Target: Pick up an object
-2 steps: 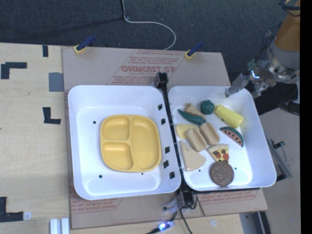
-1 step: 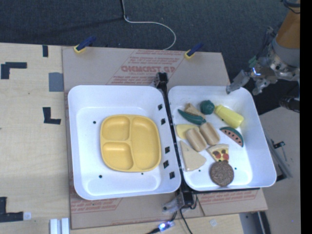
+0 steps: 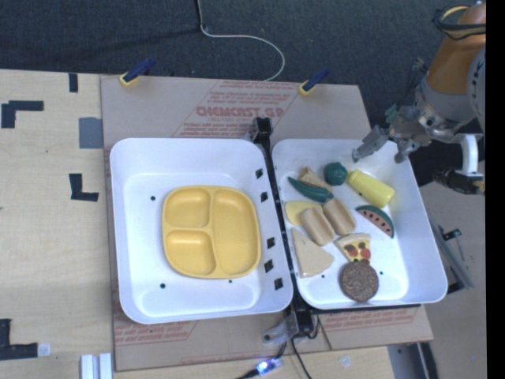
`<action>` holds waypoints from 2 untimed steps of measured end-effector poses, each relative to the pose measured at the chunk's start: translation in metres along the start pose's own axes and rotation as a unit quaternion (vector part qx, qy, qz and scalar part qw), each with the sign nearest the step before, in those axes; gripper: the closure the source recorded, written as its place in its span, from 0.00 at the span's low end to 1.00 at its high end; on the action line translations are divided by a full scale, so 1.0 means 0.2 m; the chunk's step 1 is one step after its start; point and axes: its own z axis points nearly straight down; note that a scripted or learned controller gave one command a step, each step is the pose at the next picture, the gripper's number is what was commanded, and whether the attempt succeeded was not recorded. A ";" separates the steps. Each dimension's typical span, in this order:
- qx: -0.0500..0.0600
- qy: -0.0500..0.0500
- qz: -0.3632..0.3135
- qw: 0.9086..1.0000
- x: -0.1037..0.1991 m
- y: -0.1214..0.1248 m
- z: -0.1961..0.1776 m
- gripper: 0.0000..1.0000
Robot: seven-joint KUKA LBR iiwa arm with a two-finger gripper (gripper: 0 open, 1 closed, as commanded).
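On the cardboard-covered bench I see two white bins. The left bin (image 3: pixel 126 212) holds a yellow divided plate (image 3: pixel 211 231). The right bin (image 3: pixel 410 235) holds toy food: a yellow bottle (image 3: pixel 371 186), a watermelon slice (image 3: pixel 375 219), a cookie (image 3: pixel 359 281). The gripper (image 3: pixel 385 150) hangs over this bin's far right corner, fingers apart, holding nothing.

Glossy plastic yellow tray (image 3: pixel 211 231); smooth white bins (image 3: pixel 134 212); matt cardboard sheet (image 3: pixel 229 113); wood-grain bench (image 3: pixel 47 235), possibly laminate.
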 end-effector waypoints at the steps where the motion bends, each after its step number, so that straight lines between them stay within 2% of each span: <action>1: -0.001 0.000 0.000 1.000 0.01 0.05 0.26 0.00; 2: -0.002 0.000 0.000 1.000 0.02 0.05 0.58 0.00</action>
